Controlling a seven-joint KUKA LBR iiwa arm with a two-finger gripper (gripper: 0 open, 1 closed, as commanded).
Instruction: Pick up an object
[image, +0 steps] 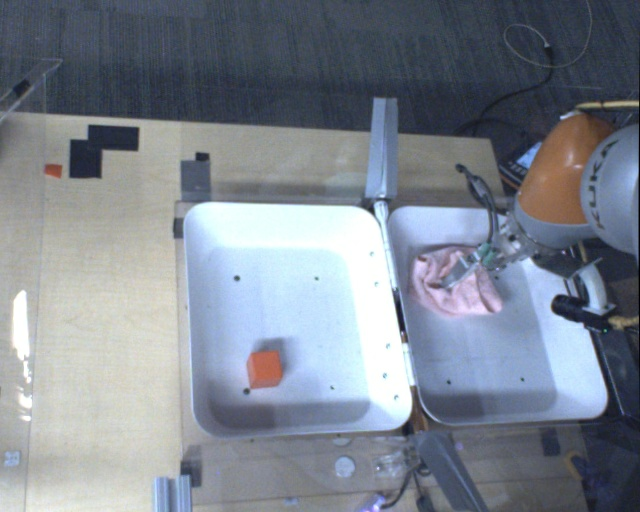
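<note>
orange block (265, 369) in left bin (205, 300) | my tool (468, 272) down on pink cloth (458, 287), right bin (560, 380) | finger spread: cannot tell

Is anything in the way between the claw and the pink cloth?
Nothing visible is. The claw is already down on the pink cloth in the right bin. The orange block lies away in the left bin.

the left bin (215, 300) lies mostly bare, with just an orange block (265, 369) near its front left. in the right bin (520, 390) a pink cloth (455, 285) takes the back left part, the gripper (470, 268) low over it; the front half is open floor. a grey divider (381, 160) rises between the bins at the back.
</note>
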